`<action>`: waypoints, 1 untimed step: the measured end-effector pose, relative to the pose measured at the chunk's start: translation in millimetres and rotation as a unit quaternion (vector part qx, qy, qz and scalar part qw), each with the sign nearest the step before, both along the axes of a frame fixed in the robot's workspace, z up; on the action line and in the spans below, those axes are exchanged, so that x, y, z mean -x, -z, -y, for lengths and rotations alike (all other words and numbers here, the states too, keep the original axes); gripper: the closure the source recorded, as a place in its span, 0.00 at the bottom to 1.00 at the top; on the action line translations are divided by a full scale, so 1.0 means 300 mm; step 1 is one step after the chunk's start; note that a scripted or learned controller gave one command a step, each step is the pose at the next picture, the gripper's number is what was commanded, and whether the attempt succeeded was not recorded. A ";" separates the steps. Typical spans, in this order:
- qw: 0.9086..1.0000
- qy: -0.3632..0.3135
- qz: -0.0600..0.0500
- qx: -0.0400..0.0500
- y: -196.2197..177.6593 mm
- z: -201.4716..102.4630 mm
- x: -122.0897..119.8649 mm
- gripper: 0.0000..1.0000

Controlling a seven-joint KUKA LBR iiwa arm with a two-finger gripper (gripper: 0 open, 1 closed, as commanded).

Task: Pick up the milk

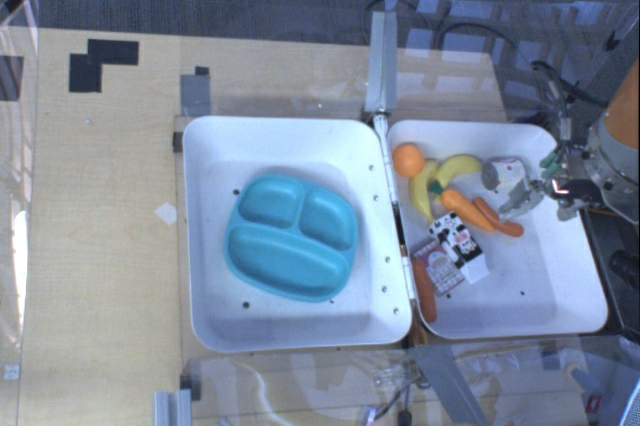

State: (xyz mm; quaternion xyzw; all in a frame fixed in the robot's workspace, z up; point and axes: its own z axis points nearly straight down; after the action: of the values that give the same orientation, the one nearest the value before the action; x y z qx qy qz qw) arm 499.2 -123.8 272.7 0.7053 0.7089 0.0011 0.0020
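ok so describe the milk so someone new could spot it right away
Look in the right bin, near its middle. Just below the carrots lies a small milk carton on its side. It is the only boxy, black-and-white patterned thing there; its neighbours are rounded orange or yellow food.

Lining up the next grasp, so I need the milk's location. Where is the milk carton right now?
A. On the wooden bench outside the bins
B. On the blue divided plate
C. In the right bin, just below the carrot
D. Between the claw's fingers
C: the black-and-white milk carton lies on the floor of the right bin, just below the carrot, with the claw apart from it, up and to the right.
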 end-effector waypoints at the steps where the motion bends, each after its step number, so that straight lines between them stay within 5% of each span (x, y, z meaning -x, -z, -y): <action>1: 1.000 0.024 -0.001 -0.001 0.448 0.268 0.012 0.00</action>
State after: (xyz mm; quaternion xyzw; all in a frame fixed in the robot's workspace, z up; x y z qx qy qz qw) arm 495.7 -204.3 138.3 0.7224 0.6915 0.0006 0.0008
